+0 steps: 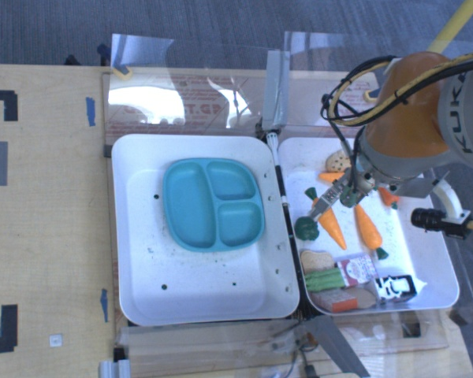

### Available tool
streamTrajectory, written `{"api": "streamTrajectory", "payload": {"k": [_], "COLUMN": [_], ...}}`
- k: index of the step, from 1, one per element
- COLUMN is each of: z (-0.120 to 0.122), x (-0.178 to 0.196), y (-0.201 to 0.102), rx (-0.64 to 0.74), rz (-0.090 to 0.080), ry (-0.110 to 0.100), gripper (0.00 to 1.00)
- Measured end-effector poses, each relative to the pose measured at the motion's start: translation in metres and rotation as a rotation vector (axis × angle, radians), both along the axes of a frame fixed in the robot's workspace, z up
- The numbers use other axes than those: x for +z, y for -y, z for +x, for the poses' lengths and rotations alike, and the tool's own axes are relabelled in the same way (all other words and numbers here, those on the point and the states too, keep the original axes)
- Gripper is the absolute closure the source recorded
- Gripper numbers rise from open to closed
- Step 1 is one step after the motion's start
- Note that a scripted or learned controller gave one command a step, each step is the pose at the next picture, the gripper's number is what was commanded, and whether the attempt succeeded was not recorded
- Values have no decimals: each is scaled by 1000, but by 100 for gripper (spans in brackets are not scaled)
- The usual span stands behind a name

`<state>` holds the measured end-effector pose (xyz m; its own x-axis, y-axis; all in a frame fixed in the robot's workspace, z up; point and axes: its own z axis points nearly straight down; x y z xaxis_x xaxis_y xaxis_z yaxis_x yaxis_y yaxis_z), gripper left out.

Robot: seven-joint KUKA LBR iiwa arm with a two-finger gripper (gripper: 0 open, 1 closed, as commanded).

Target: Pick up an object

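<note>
I am seeing my arm [410, 120] reaching in from the right, gripper [325, 203] angling down-left, low.

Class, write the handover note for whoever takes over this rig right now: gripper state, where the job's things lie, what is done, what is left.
Gripper: low in the right bin, over the carrots; fingers not readable, nothing visibly held.
Right bin: two carrots, a green piece, a cookie, packets along the near edge.
Left bin: a blue divided plate.
Done: arm is down among the items.
Left: grip one object and lift it.
</note>
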<state>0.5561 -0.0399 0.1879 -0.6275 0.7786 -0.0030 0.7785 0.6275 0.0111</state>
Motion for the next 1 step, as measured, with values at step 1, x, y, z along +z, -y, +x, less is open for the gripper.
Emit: {"api": "streamTrajectory", "payload": {"k": [1], "z": [45], "x": [35], "y": [7], "rx": [-620], "rz": [-1], "ry": [-8], "gripper": [100]}}
